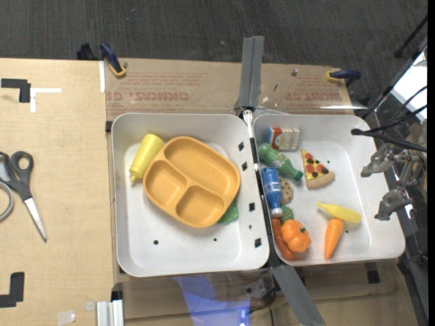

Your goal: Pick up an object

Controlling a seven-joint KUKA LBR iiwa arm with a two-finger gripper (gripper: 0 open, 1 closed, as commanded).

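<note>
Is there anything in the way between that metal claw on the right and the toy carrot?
Nothing visible blocks it. The gripper sits at the right edge of the right bin, and the carrot lies below and to its left on the bin floor. The banana lies right beside the carrot's top, so it could crowd the grasp.

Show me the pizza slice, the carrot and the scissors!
pizza slice [317, 169], camera view, on its topped middle.
carrot [333, 237], camera view, on its orange body.
scissors [26, 192], camera view, where the blades cross.
</note>
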